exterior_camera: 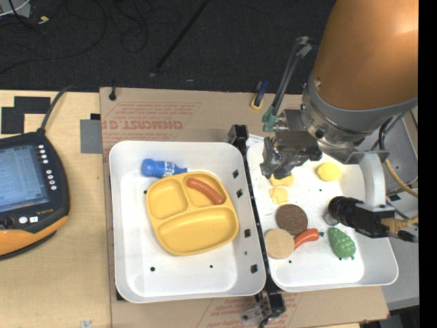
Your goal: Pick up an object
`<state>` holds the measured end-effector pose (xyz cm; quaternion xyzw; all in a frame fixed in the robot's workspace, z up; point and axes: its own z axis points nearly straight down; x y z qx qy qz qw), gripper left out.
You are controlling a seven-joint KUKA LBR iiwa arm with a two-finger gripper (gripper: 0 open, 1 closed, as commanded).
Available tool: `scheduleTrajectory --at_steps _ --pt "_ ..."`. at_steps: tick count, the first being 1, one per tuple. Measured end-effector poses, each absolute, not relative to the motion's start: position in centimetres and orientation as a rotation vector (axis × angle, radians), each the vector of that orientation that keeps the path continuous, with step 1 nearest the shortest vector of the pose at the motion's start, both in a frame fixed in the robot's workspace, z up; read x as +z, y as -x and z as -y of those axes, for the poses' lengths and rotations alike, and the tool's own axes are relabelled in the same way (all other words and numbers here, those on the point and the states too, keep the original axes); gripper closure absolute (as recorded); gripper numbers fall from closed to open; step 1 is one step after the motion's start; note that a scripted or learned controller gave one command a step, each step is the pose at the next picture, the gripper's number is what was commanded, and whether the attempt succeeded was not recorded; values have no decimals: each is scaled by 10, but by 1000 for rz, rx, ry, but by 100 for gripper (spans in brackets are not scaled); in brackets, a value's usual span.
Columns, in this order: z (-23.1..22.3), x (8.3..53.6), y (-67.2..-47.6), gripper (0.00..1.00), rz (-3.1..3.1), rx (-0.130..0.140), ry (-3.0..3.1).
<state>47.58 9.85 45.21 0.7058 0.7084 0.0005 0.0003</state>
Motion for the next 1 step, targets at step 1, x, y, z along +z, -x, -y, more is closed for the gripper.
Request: scheduleTrajectory --at_steps 1 --pt "-100 459 -476 100 -2234 -7 -2213"
